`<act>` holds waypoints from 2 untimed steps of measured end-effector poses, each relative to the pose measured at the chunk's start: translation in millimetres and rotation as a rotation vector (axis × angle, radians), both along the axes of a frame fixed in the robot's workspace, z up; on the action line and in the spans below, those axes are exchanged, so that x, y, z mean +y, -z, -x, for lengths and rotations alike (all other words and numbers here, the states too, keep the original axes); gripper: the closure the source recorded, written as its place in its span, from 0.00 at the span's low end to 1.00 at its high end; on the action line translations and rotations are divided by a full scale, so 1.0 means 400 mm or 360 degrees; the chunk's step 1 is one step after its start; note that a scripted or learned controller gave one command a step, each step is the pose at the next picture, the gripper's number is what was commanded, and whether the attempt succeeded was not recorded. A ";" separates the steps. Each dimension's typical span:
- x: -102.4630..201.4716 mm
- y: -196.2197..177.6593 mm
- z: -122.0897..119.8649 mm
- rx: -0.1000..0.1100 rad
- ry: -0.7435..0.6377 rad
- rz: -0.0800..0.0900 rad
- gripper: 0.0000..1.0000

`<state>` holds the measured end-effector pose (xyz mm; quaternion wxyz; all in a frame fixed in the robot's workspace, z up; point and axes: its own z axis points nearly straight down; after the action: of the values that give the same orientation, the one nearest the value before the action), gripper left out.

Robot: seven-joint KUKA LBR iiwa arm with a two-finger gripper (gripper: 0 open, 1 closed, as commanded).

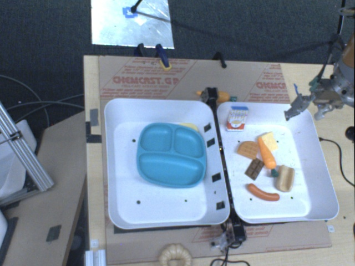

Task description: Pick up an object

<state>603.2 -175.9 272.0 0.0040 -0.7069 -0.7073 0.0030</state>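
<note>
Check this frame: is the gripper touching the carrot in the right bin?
Apart. The camera view shows the gripper over the right bin's upper right corner, with bare white floor between it and the carrot.

Robotics lab test cell, not a home. Two white bins (pixel 166 107) taped on a cardboard sheet (pixel 183 73) clamped to the bench (pixel 61 148); left of the bins, aluminium framing (pixel 22 154) and loose cables (pixel 33 101). Behind them, dark carpet (pixel 44 21) with a foil-like panel (pixel 132 15).

Grey arm at right edge, hand (pixel 299 107) pointing left, low.
</note>
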 end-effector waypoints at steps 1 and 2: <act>0.002 -0.019 -0.005 -0.0019 -0.0004 0.0003 0.00; 0.012 0.088 -0.017 -0.0015 -0.0007 0.0003 0.00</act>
<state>609.8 -170.9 236.6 0.0001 -0.7053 -0.7089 0.0004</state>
